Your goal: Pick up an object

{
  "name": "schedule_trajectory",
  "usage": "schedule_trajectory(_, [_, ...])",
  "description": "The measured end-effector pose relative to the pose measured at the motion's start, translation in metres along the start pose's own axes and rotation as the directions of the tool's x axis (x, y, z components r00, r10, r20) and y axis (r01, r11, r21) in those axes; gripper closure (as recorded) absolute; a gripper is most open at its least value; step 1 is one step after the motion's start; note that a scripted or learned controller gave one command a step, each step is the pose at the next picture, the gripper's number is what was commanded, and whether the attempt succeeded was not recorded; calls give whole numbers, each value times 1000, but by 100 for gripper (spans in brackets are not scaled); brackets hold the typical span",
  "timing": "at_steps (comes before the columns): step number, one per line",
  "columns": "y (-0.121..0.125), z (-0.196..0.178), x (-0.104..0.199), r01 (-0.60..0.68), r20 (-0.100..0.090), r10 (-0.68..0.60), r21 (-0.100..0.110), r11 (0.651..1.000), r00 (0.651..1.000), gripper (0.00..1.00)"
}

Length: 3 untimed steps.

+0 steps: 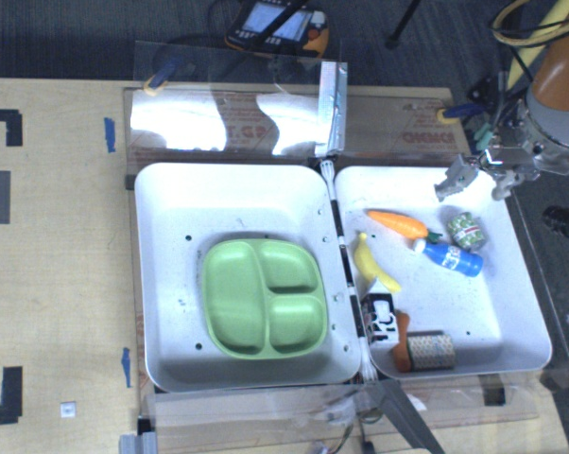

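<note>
Bench (48, 253): pale wood board, with black square marks along its left side and short blue tape strips near the left bin.
Left bin (162, 206): shallow, white, holding a green divided plate (264, 297) that lies flat near its middle.
Right bin (511, 320): shallow, white, touching the left bin along a shared middle edge.
Carrot (398, 223): orange, lying in the upper part of the right bin.
Banana (370, 263): yellow, near the middle edge, just below the carrot.
Bottle (452, 257): blue with a white neck, lying on its side, just right of the carrot.
Ball (465, 230): green, patterned, touching the bottle's upper side.
Box (382, 318): black and white, at the lower left of the right bin.
Grater (426, 351): brown handle and grey mesh, lying just beside the box.
Gripper (475, 180): above the upper right corner of the right bin, fingers apart, nothing between them.
Back: clear plastic sheet (232, 112) with glare, a handheld pendant (277, 26) on dark carpet behind it.
Right side: yellow and black cables (525, 17) by the arm.
</note>
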State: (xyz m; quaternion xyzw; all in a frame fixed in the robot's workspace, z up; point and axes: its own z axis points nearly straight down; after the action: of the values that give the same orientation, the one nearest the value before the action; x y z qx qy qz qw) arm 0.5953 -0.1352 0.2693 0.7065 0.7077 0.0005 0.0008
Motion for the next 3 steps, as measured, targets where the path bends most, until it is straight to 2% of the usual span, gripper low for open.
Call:
schedule_trajectory(1, [17, 123, 2, -84, -1, 84, 2, 996, 996, 0])
schedule_trajectory(2, [31, 173, 38, -64, 4, 64, -22, 998, 998, 0])
schedule_trajectory(3, [60, 184, 40, -26, 0, 26, -1, 1000, 1000, 0])
